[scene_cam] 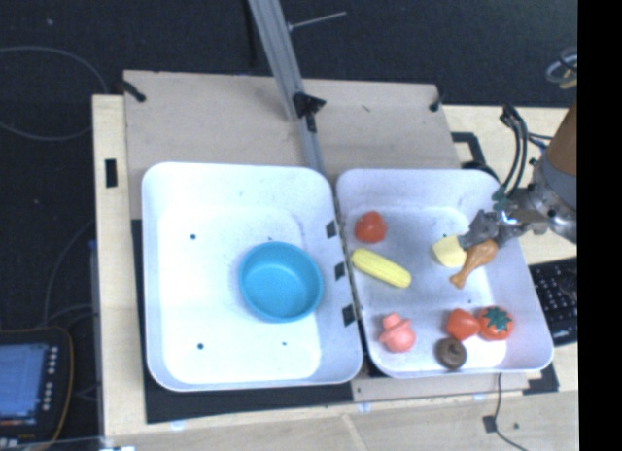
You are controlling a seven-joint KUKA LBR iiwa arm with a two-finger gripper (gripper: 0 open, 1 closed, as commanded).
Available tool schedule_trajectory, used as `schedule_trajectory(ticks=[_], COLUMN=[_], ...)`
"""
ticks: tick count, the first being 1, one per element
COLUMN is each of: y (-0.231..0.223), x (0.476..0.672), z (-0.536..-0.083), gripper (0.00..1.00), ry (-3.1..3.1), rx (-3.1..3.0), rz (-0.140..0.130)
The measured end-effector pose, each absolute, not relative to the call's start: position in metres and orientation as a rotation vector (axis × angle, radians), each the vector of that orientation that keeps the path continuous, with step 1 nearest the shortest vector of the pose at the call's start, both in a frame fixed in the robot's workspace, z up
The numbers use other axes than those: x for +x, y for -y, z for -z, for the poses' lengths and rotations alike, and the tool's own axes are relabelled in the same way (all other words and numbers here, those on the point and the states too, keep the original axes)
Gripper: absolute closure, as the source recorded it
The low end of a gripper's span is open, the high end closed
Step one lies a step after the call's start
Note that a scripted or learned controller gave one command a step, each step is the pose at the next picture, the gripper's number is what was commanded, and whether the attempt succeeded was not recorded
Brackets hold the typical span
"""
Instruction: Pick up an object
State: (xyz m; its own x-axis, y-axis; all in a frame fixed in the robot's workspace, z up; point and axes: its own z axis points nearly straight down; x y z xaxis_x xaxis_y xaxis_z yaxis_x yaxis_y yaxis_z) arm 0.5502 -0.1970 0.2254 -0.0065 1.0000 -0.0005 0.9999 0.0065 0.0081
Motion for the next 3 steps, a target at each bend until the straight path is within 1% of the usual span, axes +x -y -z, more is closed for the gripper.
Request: schedule_trajectory(ticks=[1, 2, 3], y=[0.153, 0.098, 0.054], x=[0.555, 0.555, 0.558], z=[-0.225, -0.239, -0.241], gripper=[1.00, 1.00, 1.00], ry=[-2.235, -2.237, -2.236], rx=[2.214, 2.213, 2.214], rz=[-0.003, -0.005, -0.002])
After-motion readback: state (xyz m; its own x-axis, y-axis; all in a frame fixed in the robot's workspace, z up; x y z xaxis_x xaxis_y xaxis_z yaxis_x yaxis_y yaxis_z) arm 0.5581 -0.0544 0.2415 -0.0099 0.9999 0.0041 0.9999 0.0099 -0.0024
